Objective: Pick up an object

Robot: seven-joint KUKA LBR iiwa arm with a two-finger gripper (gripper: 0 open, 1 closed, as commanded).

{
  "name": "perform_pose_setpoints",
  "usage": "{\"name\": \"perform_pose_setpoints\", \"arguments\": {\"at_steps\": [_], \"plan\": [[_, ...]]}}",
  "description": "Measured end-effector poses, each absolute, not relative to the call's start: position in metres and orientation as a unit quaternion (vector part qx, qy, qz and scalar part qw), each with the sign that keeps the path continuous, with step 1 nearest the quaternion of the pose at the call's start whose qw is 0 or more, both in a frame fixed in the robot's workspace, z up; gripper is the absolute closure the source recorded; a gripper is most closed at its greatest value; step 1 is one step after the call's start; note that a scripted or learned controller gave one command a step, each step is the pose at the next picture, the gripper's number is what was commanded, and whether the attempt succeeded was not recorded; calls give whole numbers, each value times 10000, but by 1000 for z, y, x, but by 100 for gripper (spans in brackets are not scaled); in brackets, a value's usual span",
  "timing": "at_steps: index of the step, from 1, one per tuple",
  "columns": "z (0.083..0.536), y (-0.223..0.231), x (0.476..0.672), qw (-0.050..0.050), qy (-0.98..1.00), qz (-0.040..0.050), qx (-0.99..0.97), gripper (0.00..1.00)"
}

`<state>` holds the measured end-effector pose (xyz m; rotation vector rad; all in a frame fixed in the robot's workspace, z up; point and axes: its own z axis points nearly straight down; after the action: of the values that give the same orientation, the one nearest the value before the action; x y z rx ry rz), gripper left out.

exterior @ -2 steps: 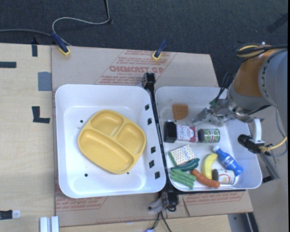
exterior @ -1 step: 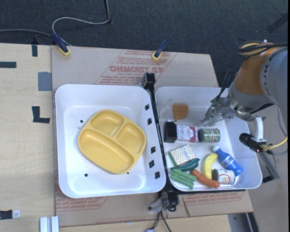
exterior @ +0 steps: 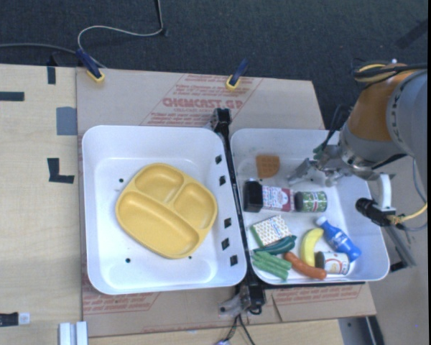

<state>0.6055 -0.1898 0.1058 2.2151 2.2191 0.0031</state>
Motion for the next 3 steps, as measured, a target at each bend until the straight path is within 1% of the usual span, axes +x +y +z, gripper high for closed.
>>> {"name": "perform_pose_setpoints", "arguments": {"at_steps": [1,2,3], "plan": [[87,-201,595,33,7079,16,7063,0],[97,-202,595,39,7077,13,7065,100],[97,-202,595,39,7077,13,7065,0]]}}
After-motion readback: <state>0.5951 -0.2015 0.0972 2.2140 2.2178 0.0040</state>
